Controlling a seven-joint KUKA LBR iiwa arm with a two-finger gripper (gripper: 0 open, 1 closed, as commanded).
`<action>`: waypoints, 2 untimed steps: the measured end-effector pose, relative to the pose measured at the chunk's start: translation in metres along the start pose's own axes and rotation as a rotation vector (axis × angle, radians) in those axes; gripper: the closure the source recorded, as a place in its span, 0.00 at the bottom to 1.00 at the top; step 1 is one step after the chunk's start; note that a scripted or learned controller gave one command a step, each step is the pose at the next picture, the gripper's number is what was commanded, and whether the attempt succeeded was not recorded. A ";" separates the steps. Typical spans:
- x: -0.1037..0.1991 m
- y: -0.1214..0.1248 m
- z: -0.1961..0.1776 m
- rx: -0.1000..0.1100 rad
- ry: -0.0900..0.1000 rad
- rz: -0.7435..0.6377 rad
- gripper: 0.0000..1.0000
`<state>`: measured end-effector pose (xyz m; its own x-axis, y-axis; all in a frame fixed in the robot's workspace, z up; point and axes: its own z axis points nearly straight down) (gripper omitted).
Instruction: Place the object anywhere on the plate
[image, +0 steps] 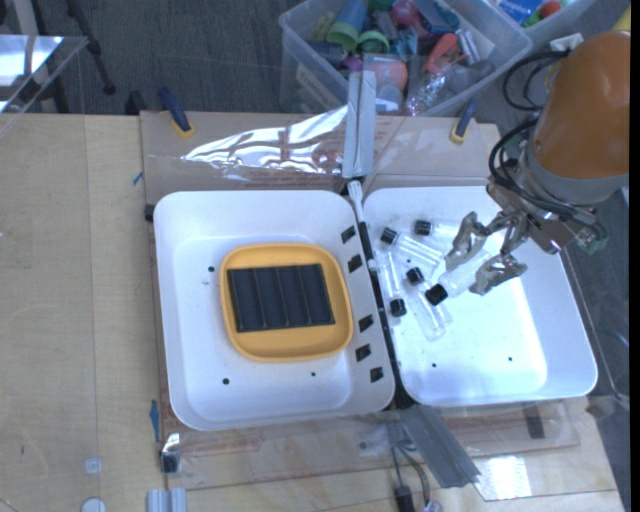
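Yellow rounded-square plate (287, 300) w/ dark ribbed centre sits in left white bin (190, 300), while clear plastic tubes w/ black caps (420, 275) lie scattered in right white bin (540, 350), metal two-finger hand (478, 265) spread open, gripping nothing, just beside them.

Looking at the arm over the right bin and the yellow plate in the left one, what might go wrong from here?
The clear plastic tubes with black caps lie crowded together, so the two-finger gripper may catch several or none. They are smooth and round, so one could slip out. The yellow plate with the dark ridged centre sits beyond the divider wall, which a low carry might clip.
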<state>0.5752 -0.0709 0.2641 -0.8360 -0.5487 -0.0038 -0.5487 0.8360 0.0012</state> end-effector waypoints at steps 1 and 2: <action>-0.003 -0.005 -0.015 0.004 -0.005 -0.269 1.00; -0.091 -0.030 0.047 0.001 -0.005 -0.380 1.00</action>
<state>0.6676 -0.0458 0.2179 -0.5729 -0.8196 -0.0082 -0.8196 0.5729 -0.0024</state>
